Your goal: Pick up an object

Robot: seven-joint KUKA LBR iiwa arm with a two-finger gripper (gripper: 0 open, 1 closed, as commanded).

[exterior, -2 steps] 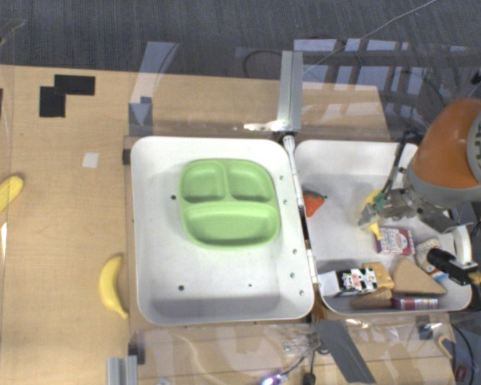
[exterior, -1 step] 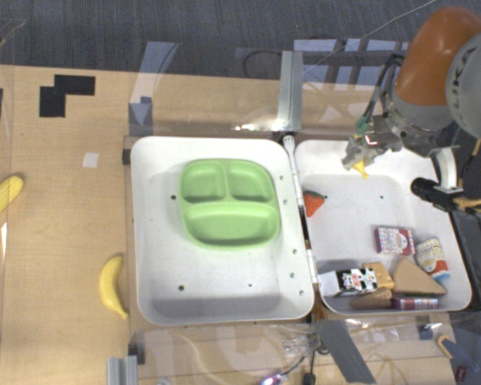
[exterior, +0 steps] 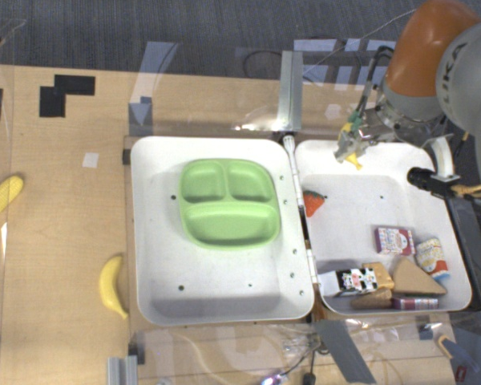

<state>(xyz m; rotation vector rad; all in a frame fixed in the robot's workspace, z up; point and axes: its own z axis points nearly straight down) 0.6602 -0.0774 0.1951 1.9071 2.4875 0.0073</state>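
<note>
My gripper (exterior: pixel 347 147) hangs over the far edge of the right bin (exterior: pixel 361 215), near its back left corner. A small yellow piece (exterior: pixel 353 162) shows right under the gripper's tip; I cannot tell whether it is held or lying in the bin. A red and orange toy (exterior: pixel 313 202) lies at the bin's left wall, below and left of the gripper. Along the bin's near right side sit a purple and white carton (exterior: pixel 394 240), a small pouch (exterior: pixel 430 254), a tan wedge (exterior: pixel 418 280), a black and white box (exterior: pixel 353 280) and a dark red bar (exterior: pixel 414 302).
The left bin (exterior: pixel 156 295) holds a green divided plate (exterior: pixel 228 201). Two yellow bananas (exterior: pixel 111 285) (exterior: pixel 2 198) lie on the bench left of the bins. The arm's orange band (exterior: pixel 425 34) and grey wrist stand over the right bin's back right corner.
</note>
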